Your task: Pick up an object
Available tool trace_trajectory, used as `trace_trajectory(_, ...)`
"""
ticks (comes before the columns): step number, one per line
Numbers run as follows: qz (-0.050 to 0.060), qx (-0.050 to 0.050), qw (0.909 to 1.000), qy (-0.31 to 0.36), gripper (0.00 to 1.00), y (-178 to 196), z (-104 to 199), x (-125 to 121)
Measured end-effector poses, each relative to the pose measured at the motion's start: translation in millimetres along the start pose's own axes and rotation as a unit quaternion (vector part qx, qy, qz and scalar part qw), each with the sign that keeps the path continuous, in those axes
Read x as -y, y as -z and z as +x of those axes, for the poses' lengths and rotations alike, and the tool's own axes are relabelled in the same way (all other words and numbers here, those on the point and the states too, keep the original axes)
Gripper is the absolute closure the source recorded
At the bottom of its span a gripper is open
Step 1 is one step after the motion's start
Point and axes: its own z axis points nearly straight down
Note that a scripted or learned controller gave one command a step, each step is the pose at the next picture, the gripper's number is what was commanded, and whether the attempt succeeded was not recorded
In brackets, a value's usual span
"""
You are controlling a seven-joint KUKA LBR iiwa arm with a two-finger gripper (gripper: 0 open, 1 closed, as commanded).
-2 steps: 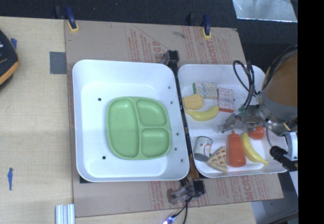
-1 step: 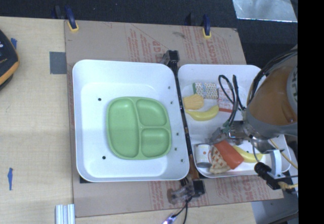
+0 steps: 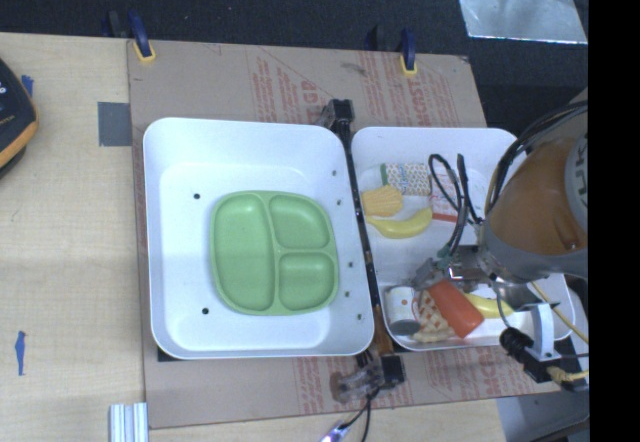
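Hovering low over the crowded right bin (image 3: 500,142), the claw (image 3: 447,275) sits just above a red block (image 3: 456,310); whether it's gripping, I cannot tell. With the banana (image 3: 400,224) nearby, it could snag clutter instead.

A divided plate (image 3: 272,252) lies in the left bin (image 3: 180,160). The right bin (image 3: 400,142) beside it holds a banana (image 3: 402,225), with a cup (image 3: 401,306) nearer the front.
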Motion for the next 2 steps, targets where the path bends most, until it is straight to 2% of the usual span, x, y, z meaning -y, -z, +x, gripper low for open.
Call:
trace_trajectory(1, 0.000, 0.001, 1.0000, 0.002, 1.00, 10, -1, -1)
trace_trajectory(2, -0.001, 0.000, 1.0000, 0.000, 1.00, 101, 65, -59)
